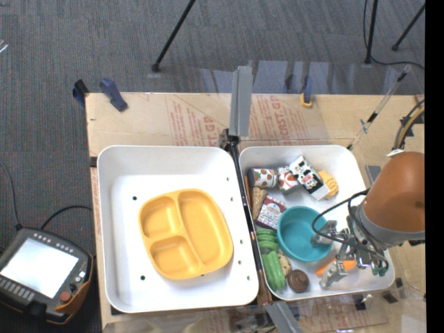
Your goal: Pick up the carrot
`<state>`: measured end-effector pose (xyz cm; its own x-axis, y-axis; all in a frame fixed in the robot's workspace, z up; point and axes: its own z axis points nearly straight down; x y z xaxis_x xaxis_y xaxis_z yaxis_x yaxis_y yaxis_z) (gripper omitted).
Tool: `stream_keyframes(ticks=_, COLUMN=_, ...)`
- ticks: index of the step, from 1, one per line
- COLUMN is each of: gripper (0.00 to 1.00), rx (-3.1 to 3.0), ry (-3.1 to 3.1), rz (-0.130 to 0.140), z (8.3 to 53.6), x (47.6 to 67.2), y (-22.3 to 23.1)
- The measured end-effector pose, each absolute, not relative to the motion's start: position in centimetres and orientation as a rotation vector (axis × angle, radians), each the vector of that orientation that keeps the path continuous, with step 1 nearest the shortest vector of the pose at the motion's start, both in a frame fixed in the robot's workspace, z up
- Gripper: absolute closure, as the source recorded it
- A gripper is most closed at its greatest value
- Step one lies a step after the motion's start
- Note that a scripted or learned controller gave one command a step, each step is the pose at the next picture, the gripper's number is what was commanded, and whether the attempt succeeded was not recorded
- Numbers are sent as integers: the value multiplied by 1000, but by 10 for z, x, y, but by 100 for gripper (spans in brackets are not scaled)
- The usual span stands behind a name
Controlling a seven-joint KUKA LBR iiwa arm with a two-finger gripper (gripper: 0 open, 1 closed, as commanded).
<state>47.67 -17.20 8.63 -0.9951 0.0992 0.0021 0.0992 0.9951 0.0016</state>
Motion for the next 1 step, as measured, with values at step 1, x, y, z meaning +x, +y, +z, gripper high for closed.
stream_keyframes(ticks=1, gripper=100, rx=-146, ry=-3143, rz=-3, z=98, x=480, y=-169)
